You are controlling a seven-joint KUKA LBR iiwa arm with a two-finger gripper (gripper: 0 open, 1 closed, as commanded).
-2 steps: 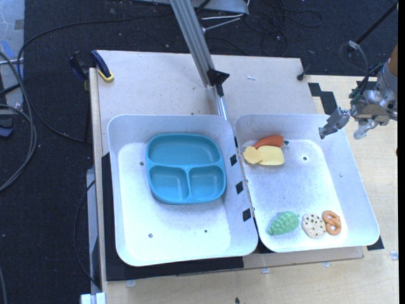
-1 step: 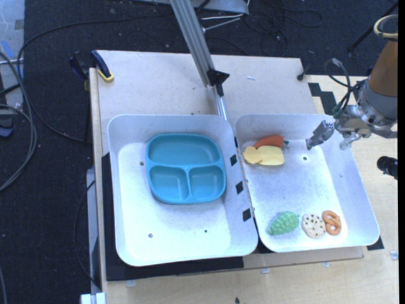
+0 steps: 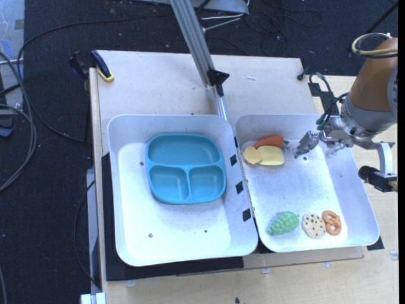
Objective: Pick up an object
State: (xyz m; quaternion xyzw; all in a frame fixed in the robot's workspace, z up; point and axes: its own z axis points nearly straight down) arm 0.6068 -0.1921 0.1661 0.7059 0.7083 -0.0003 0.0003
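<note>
The grey two-finger gripper [image 3: 305, 147], too small to tell its state, hangs over the right white bin [image 3: 354, 198] near the yellow and orange food pieces [image 3: 266, 153], while the left white bin [image 3: 126, 189] holds a blue divided plastic tray [image 3: 186, 168].

Yellow and orange toy food [image 3: 266, 152], green piece [image 3: 283, 223], cookie [image 3: 312, 225], pretzel [image 3: 331, 221] in right bin [image 3: 354, 189].
</note>
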